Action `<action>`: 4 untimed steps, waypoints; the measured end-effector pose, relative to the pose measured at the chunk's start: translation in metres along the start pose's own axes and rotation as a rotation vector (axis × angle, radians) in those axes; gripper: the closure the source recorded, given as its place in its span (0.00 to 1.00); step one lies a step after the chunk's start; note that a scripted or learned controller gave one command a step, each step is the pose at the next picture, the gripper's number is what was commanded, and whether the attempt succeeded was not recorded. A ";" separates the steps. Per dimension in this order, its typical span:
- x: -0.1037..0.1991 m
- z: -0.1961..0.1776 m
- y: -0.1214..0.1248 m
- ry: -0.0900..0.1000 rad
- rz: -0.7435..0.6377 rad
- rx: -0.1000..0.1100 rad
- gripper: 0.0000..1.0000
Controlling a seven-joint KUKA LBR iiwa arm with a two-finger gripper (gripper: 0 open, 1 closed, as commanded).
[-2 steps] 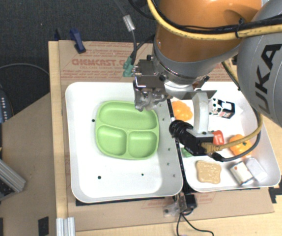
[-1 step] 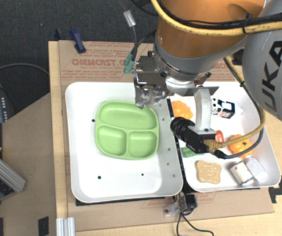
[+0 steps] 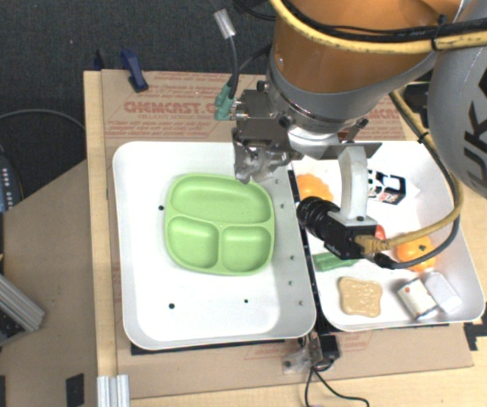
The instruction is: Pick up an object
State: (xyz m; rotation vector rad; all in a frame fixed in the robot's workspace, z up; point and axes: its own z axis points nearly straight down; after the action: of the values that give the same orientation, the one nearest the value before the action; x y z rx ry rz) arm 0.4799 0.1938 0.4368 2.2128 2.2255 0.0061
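A light green divided plate lies in the left bin, toward its upper right. My gripper hangs at the far right corner of that bin, just above the plate's far right edge. Nothing shows in its grasp. The right bin holds a tan slice of toast, a small white block, an orange piece by the yellow cable, another orange piece near the divider, a flat green piece and a black-and-white card. The arm's orange band hides the bins' far edge.
Both bins rest on a cardboard sheet on the bench. A blue clip sits at the cardboard's far left corner. Bare white floor of the left bin lies in front of and left of the plate.
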 end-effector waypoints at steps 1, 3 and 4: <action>-0.072 0.119 -0.003 -0.007 0.014 0.019 1.00; -0.016 0.046 -0.003 -0.001 -0.004 0.013 1.00; -0.022 0.032 -0.001 0.000 0.004 0.005 1.00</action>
State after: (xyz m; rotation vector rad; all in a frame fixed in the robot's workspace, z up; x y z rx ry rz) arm 0.4793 0.1720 0.4053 2.2197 2.2232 0.0007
